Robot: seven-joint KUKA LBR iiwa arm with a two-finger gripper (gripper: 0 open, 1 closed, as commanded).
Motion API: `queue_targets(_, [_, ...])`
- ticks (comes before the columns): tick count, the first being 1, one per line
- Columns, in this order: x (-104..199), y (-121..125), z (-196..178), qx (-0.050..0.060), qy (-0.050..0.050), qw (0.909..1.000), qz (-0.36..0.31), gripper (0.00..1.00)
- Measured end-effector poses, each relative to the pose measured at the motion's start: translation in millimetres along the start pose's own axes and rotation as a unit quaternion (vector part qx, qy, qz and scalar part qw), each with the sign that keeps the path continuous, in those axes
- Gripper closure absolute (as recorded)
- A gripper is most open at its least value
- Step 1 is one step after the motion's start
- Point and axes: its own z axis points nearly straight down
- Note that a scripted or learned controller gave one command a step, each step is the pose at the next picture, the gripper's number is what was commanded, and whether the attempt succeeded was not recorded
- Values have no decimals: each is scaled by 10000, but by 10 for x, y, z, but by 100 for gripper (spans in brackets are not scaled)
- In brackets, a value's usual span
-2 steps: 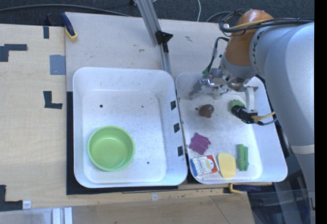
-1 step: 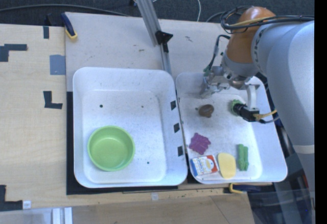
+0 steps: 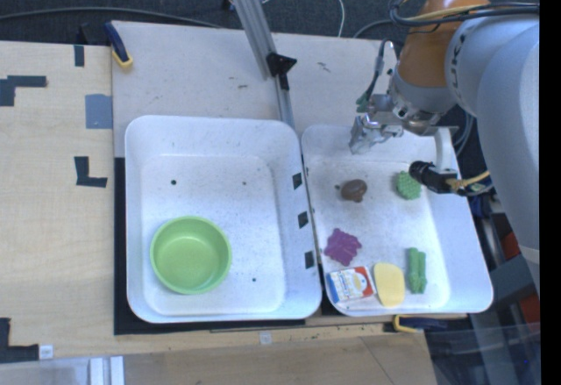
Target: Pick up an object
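My gripper (image 3: 363, 143) hangs over the far edge of the right bin (image 3: 456, 274), with nothing visible between its fingers. In that bin lie a small brown lump (image 3: 353, 190) just below the gripper, a green knobbly piece (image 3: 407, 185) to its right, a purple star-like shape (image 3: 342, 245), a white and red packet (image 3: 350, 285), a yellow piece (image 3: 389, 283) and a green block (image 3: 415, 270). A green bowl (image 3: 190, 254) sits in the near left corner of the left bin (image 3: 210, 146).
A slanted metal pole (image 3: 254, 15) crosses the bench behind the bins. The grey arm with its orange band (image 3: 438, 32) fills the upper right. A black and yellow cable fitting (image 3: 443, 180) hangs over the right bin's right rim.
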Motion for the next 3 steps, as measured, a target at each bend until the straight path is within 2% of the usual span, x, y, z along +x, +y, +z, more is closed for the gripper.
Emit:
queue_targets(2, [19,-49,-889,5,-2,10000,9,100])
queue_targets(3, [581,-125,-759,39,7,10000,-15,100])
